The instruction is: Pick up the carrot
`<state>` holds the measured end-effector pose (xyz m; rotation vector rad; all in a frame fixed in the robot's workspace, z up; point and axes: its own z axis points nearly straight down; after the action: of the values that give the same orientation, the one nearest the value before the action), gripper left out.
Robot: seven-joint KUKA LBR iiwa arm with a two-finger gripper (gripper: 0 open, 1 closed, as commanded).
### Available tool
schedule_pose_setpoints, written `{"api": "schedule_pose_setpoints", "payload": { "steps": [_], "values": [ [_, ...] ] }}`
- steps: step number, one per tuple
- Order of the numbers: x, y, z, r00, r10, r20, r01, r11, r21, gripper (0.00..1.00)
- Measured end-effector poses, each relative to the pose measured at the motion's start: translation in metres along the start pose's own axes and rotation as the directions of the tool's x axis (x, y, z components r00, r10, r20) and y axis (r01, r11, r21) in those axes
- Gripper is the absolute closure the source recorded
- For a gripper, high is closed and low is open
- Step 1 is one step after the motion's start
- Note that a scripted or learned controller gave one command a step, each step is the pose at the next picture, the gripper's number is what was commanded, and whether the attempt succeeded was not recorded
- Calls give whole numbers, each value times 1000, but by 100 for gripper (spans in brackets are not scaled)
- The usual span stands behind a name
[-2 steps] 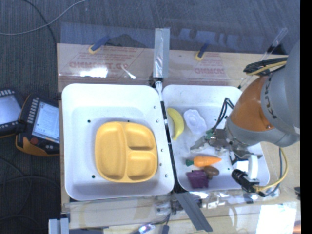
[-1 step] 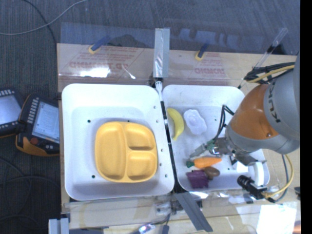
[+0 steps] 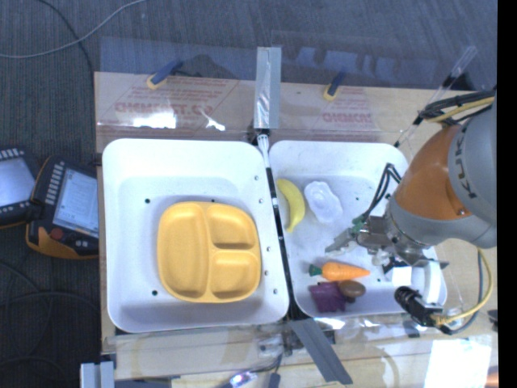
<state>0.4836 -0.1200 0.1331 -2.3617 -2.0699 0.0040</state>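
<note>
The carrot (image 3: 346, 272), orange with a small green top at its left end, lies flat in the right bin (image 3: 339, 158), near the front. My gripper (image 3: 367, 242) hangs just above and slightly behind the carrot, at the end of the grey arm with the orange band (image 3: 432, 191). Nothing shows the carrot lifted; it rests on the bin floor.
A purple item (image 3: 326, 297) and a brown one (image 3: 352, 289) sit right in front of the carrot. A banana (image 3: 292, 203) and a clear plastic piece (image 3: 323, 200) lie further back. The left bin (image 3: 129, 168) holds a yellow divided plate (image 3: 210, 249).
</note>
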Motion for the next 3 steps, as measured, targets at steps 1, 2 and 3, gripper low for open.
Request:
{"api": "schedule_pose_setpoints", "payload": {
  "steps": [1, 2, 3],
  "values": [
    [-8, 5, 43, 931, -365, 4, 365, 931, -13, 0],
    [10, 4, 42, 889, -458, 17, 458, 889, -16, 0],
    [-10, 7, 42, 764, -645, 11, 645, 764, -15, 0]
  ]
}}
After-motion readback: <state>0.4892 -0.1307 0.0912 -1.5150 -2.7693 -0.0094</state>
